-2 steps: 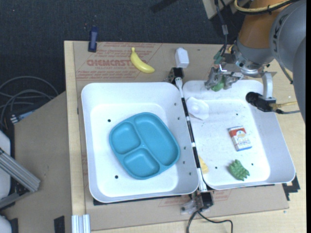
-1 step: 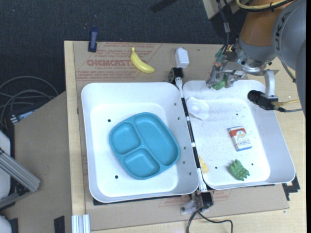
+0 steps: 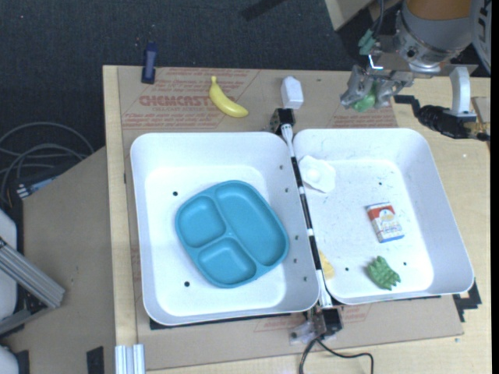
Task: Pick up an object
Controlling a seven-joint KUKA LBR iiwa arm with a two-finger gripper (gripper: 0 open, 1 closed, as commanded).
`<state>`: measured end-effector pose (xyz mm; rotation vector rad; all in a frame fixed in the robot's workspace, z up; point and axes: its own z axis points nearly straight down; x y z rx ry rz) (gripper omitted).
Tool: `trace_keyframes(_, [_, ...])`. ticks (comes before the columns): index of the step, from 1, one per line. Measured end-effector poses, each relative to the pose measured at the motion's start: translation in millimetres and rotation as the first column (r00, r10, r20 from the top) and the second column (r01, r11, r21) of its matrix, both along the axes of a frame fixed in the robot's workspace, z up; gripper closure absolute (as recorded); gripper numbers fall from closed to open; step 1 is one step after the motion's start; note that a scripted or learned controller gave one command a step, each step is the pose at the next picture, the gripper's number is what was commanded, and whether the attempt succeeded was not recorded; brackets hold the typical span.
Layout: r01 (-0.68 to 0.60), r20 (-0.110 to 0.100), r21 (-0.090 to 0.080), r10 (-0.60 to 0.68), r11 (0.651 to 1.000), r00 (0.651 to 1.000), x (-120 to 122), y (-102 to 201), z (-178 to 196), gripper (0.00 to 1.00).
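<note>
**Over the far edge of the right bin, green thing between my fingers**

The bench (image 3: 195, 100) is a tan board with red printing on it, set on dark carpet; loose cables lie on the floor off its left side. Two white bins sit side by side on it. The left bin (image 3: 148, 170) holds a blue divided plate (image 3: 229, 232) near its middle. Behind that bin, on the bare board, lie a yellow banana (image 3: 225, 100), a small white block (image 3: 292, 92) and, at the far left corner, a dark blue item (image 3: 149, 62).

My pincer (image 3: 366, 96) hangs just beyond the far edge of the right bin (image 3: 437, 178). A small green object (image 3: 363, 101) sits between my fingers, so I am closed on it. What it is I cannot make out; it is small and partly covered by my fingers, and its long axis is too unclear to call. My arm is cut off at the top of the view.

In the right bin, a white crumpled piece (image 3: 317, 172) lies at the far left corner, a red and white box (image 3: 384, 221) near the middle with its long axis running far to near, and a green leafy toy (image 3: 383, 273) by the near edge.
</note>
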<state>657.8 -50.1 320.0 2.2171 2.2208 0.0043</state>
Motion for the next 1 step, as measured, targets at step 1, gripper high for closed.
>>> trace_keyframes(1, [0.001, -0.007, 0.001, -0.001, 1.000, 1.000, -40.9, 44.0, -87.3, 1.00])
